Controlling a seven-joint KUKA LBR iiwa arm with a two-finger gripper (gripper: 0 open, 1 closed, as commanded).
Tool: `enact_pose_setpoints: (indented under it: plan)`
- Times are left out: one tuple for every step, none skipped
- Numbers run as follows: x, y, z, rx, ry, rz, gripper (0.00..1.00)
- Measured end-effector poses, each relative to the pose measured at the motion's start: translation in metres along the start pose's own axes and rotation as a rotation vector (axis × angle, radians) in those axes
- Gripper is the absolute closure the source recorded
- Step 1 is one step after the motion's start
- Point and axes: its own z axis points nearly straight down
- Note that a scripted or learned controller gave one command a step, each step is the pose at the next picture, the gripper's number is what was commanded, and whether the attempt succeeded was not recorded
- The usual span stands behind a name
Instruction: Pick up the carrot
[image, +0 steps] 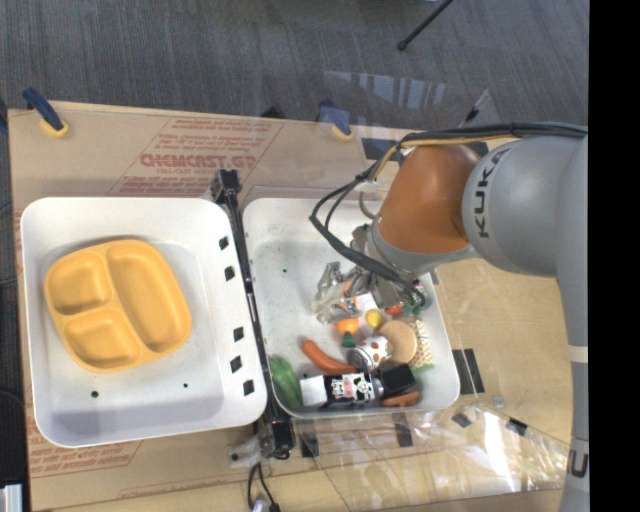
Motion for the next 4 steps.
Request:
enact_pose_setpoints:
  plan:
    - [-0.003,0.002,-0.011,0.002,-0.005,-0.009,1.00]
    - [-0.005,0.003,-0.022,0.004,-0.010,-0.017,1.00]
    - [0.084,-0.015,0.007,0.007,-0.010,-0.546,1.00]
    - [0.087,-0.014,0.010,0.000,-0.001,-0.547,0.00]
